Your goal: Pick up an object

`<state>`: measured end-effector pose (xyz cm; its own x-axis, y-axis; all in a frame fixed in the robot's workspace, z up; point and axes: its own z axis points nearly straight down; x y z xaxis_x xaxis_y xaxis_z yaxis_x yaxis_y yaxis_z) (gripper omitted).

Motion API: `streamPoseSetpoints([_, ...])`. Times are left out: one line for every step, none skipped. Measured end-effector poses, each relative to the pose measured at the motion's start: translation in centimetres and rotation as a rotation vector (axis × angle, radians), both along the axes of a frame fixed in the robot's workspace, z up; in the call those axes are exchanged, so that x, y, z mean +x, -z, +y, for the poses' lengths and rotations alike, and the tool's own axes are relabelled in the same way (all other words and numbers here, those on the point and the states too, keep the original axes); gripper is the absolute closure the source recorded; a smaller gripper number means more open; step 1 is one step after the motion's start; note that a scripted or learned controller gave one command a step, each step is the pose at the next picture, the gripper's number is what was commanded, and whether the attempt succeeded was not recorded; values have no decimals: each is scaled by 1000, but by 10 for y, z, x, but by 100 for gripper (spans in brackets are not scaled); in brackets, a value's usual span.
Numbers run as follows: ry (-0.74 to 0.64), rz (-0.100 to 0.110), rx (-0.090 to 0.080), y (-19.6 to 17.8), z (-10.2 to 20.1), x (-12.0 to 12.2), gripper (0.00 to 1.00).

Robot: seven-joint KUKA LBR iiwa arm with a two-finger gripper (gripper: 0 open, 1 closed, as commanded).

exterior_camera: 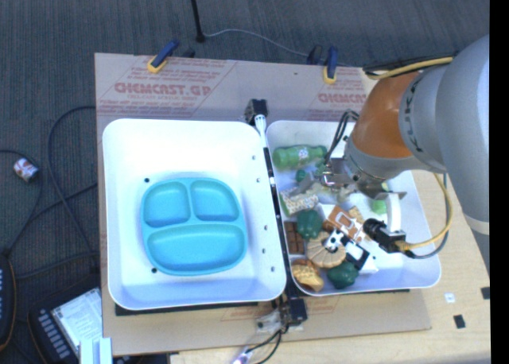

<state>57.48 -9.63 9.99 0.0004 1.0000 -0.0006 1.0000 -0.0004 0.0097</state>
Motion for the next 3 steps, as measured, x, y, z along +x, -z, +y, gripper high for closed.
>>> streamPoseSetpoints([-3,-1,-3,12,-8,49,0])
streamPoseSetpoints([-3,1,-4,1,-10,49,100])
streamPoseSetpoints([-3,8,0,-86,54,56,100])
